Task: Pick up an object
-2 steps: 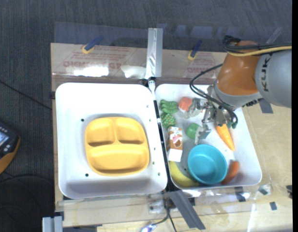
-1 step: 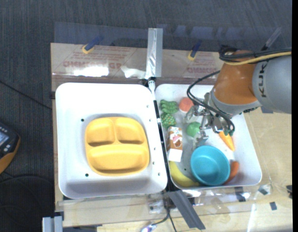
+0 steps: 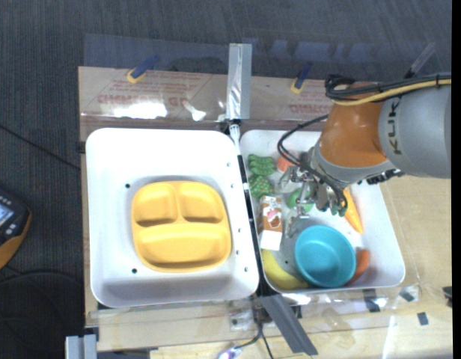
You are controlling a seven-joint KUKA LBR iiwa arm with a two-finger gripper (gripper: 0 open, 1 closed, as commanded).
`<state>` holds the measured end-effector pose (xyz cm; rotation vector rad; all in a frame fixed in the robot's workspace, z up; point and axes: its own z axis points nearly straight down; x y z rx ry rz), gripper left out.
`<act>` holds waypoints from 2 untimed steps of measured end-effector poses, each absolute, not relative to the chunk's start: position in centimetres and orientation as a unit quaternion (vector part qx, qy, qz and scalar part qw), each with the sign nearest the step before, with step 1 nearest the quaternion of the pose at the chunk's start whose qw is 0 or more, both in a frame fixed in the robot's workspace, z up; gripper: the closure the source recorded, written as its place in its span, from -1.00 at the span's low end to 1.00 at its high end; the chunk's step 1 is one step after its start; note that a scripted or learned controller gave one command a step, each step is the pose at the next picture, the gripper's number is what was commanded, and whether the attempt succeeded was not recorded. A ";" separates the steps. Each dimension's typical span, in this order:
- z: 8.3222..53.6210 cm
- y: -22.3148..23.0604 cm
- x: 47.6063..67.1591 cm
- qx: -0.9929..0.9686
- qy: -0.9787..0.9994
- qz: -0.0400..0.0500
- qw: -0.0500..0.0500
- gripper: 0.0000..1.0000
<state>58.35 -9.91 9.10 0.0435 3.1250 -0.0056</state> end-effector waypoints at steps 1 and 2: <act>9.0 -16.1 61.5 -0.122 0.993 -0.003 0.007 -1.00; 9.1 -21.4 53.0 -0.094 0.996 -0.003 0.005 -1.00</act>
